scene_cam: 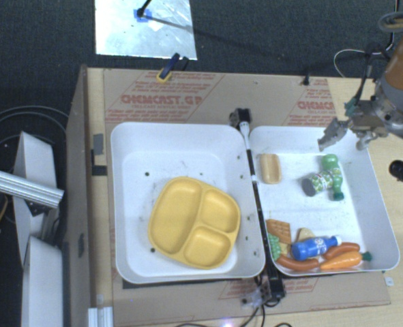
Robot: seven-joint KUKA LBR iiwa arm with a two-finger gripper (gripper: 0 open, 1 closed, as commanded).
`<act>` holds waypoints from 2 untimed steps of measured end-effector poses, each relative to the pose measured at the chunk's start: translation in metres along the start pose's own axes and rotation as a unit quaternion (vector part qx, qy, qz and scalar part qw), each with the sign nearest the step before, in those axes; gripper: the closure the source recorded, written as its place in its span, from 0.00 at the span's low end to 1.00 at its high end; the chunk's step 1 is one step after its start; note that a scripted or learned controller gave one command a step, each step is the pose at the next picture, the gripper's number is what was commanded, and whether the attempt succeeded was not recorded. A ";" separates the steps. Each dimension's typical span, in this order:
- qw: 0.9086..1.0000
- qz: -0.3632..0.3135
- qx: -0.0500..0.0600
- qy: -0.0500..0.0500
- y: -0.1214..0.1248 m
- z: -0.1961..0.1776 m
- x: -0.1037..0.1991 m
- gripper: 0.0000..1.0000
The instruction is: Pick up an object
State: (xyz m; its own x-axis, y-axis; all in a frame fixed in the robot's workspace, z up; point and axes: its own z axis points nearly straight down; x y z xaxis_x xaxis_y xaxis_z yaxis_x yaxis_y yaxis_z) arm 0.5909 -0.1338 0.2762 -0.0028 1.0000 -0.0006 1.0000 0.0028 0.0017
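So the gripper (346,132) is sitting over the top right corner of the right bin (378,203), fingers spread apart with nothing between them. One finger (329,134) pokes out toward the left over the back of the bin, the other (362,142) hangs closer to the right wall. The arm (399,80) comes in from the right with cables looped around it.

Stuff to grab is all in that right bin. Closest to the gripper is a small green bottle (331,176), lying near the right side with a grey can-like thing (315,184) pressed right up against it on its left. Those two are touching, so they crowd each other. A tan bun-looking piece (269,168) lies by itself near the left wall of the bin, well apart from the rest.

The front of the bin is a pile: a blue bottle with a white cap (314,247), an orange carrot (341,257) just beside it, a reddish sausage-shaped thing (296,265) under them along the front wall, and a checkered waffle-like piece (277,231) at the left. All packed together and touching.

The left bin (129,155) has a yellow divided plate (194,221) with three compartments, sitting toward the front.

Both bins rest on a brown cardboard sheet (187,94) on the worktop, clipped where the two bins meet. Beyond the cardboard there's a shiny foil-like square (146,19) on dark carpet
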 end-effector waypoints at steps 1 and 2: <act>1.000 0.001 0.002 0.000 -0.002 0.122 -0.030 0.00; 1.000 0.000 0.000 0.000 0.005 0.192 -0.019 0.00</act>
State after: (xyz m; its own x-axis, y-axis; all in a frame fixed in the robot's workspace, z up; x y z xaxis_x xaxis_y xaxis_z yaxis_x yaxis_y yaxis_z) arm 0.5964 -0.1527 0.0844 -0.0023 1.0000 -0.0004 1.0000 0.0023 0.0013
